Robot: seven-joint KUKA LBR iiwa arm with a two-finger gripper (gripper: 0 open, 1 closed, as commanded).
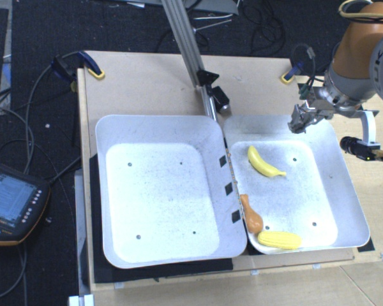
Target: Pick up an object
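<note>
We see right bin (345,190) holding banana (265,162) at centre, orange gourd (251,217) and corn cob (279,239) at 7 o'clock. Left bin (115,132) alongside. Gripper (298,125) at right bin's 12 o'clock rim.

Grey arm (370,75) with orange band, dark gripper (299,123).

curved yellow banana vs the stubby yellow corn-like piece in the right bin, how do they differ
The curved yellow banana is slim and bent; the stubby yellow corn-like piece is thicker and nearly straight. The banana lies mid-bin, on open floor; the stubby piece sits against the near rim, beside an orange-brown gourd-shaped item. Both are yellow, lie flat in the right white bin.
</note>
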